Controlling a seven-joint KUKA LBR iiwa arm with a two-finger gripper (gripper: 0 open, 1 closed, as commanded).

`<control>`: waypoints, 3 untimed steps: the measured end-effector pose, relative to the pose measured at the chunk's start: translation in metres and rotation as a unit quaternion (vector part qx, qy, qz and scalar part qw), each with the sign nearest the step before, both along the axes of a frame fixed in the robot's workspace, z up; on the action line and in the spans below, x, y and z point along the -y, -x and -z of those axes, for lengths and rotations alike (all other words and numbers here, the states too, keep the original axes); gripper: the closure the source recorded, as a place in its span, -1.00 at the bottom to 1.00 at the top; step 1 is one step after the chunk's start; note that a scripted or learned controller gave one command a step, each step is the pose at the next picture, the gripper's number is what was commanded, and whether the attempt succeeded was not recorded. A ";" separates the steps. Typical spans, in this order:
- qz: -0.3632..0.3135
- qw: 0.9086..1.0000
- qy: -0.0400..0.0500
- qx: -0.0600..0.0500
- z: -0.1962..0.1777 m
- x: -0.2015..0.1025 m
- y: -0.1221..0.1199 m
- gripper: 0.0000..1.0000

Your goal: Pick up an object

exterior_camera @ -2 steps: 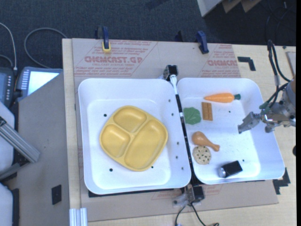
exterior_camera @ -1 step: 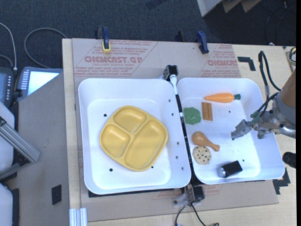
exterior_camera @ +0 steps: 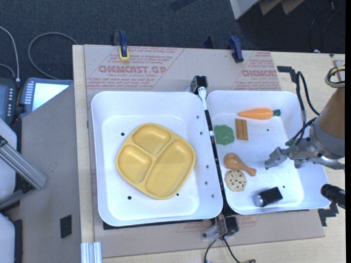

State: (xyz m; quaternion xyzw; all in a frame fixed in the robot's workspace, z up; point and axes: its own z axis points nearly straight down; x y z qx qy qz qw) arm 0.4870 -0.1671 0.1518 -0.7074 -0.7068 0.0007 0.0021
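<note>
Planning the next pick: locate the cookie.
The cookie lies in the right bin, near its front-left corner, just below the drumstick.

Yellow tray (exterior_camera: pixel 156 160) left; toy carrot (exterior_camera: pixel 255 114) right.

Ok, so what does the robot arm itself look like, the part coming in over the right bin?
The arm is a thick rounded body, tan-orange where it enters at the view's right edge, then grey metal lower down. It narrows to a grey metal two-finger gripper with a dull, blocky tip. Thin black cables curve beside it.
</note>
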 end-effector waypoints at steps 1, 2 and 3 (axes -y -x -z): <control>0.000 1.000 0.002 0.003 -0.012 0.000 -0.001 1.00; -0.001 1.000 0.002 0.005 -0.075 0.000 -0.007 1.00; -0.001 1.000 0.002 0.004 -0.116 0.000 -0.007 1.00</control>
